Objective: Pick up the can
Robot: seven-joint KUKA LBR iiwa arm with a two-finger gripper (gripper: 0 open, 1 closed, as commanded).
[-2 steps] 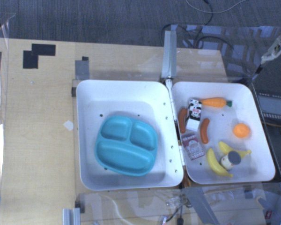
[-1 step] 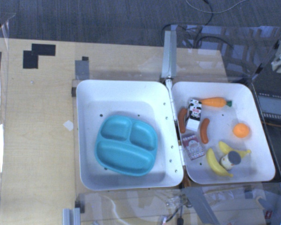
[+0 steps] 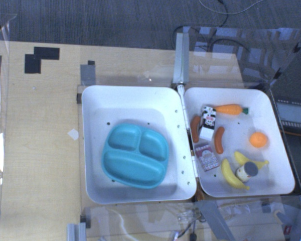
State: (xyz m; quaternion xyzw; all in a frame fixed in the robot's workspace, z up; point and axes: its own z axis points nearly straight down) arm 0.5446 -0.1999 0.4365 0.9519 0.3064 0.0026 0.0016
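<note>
Wooden table with dark carpet behind it and a thin cable looping across the floor at the top. Two white bins sit side by side on it. The left bin just has a blue divided plate lying near its middle. The right bin is where all the clutter is. The can is down near that bin's front edge, toward the front right corner, resting against two bananas, with its dark end facing up. It's small and blurry, so I can't read any label. Along the left wall of that bin are a sausage, a cow-print carton and a reddish packet whose print is too fuzzy to make out. A second sausage sits just beside the carton, a carrot near the back edge, and an orange toward the right wall. Clear panels around the right bin throw glare, so its far corners are hazy. Whether the tool is spread or pressed together, honestly can't tell.
</note>
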